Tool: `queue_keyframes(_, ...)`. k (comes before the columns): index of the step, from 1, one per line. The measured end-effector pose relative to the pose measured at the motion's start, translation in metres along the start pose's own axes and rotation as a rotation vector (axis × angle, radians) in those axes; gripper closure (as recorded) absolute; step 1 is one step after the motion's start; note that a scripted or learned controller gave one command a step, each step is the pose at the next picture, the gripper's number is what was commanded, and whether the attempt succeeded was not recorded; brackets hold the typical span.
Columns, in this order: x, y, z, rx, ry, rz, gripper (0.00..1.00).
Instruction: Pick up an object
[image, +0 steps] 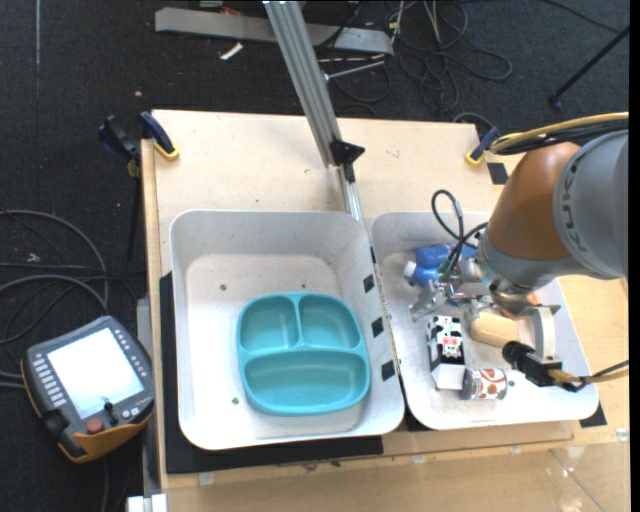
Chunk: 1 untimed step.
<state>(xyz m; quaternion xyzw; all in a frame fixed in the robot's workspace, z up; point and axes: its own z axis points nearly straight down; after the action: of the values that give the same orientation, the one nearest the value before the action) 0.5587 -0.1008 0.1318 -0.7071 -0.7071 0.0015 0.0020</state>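
Gripper (445, 292): low in right bin (575, 400), grip state possibly hidden; cannot tell.
Carton (447, 340): cow-patterned, just near of gripper.
Left bin (200, 300): holds teal tray (300, 352).

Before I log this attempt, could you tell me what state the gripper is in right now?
Gripper: low in the right bin, among the objects beside the blue item; open or shut cannot be told.

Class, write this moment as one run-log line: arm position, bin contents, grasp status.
arm: over right bin | left bin: teal divided tray | right bin: cow-print carton, blue item | grasp: unclear
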Motion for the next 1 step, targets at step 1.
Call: queue_keyframes(1,0.0003,0.0004,0.0376,-0.005,-0.001,0.000,0.00)
